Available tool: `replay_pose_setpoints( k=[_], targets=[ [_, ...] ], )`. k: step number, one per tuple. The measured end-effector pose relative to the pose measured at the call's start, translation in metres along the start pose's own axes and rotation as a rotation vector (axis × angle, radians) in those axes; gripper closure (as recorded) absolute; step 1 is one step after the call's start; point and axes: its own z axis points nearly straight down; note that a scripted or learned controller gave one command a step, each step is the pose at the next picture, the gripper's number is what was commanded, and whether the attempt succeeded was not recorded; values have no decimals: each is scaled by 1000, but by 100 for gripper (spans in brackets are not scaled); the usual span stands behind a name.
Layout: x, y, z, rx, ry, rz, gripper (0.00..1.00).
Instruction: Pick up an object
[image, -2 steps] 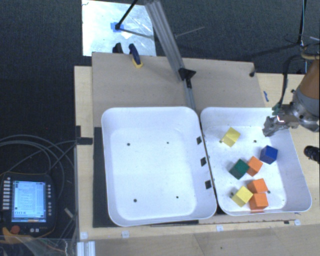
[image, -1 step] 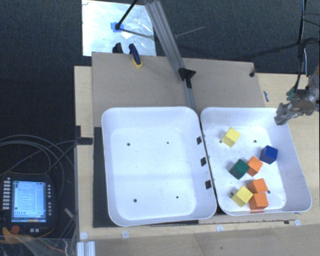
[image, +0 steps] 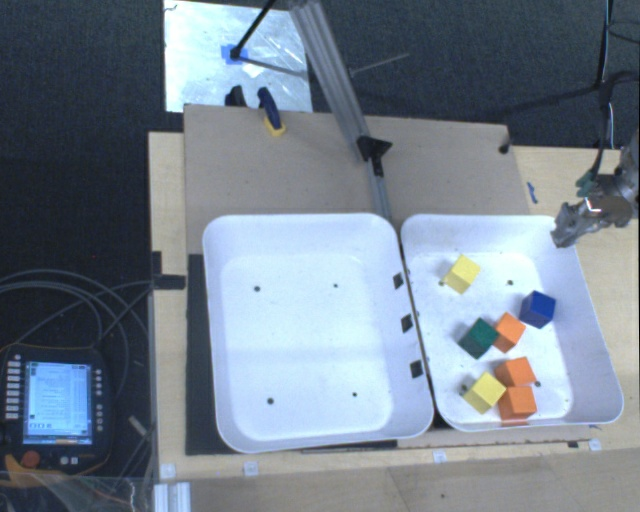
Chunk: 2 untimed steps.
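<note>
Plainly the blue cube (image: 537, 308) lies below the gripper (image: 572, 228), apart from it, in the right bin (image: 590, 330); small, rigid, likely light, best pinched across opposite flat faces.

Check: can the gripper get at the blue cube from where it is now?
Probably yes. The gripper sits over the right bin's upper right corner, and the blue cube lies just below it, apart from the other cubes, with nothing lying between them.
</note>
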Motion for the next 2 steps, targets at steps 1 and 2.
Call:
replay_pose_setpoints(
  k=[1, 2],
  targets=[
    [49, 4, -6, 2, 3, -5, 100],
    [97, 14, -9, 2, 3, -6, 100]
  ],
)
